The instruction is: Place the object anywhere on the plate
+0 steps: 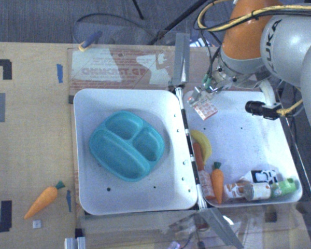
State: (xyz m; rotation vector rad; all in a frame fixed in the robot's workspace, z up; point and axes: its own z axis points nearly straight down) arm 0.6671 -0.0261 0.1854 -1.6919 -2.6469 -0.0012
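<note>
I see the gripper [203,104] hanging over the right bin [238,134], toward that bin's 11 o'clock corner, close to the divider between the two bins. Its fingers are small and blurred against the white floor, so I cannot tell whether the jaws are open or closed, and I see nothing clearly held between them. Above it, at 1 o'clock, I follow the wrist to the orange band [249,19] and the grey arm [295,40] entering from 3 o'clock.

At 6 o'clock from the gripper, a banana [203,142] and a carrot [216,181] lie against the right bin's 9 o'clock wall. Farther round, at that bin's 5 o'clock corner, I note a cluster of bottles and small packages [262,187] lying on their sides.

At 8 o'clock from the gripper, the blue divided plate [127,145] sits near the middle of the left bin [88,108], with nothing on it. A second carrot [41,201] lies on the bench [26,139], outside the left bin at its 8 o'clock corner.
</note>
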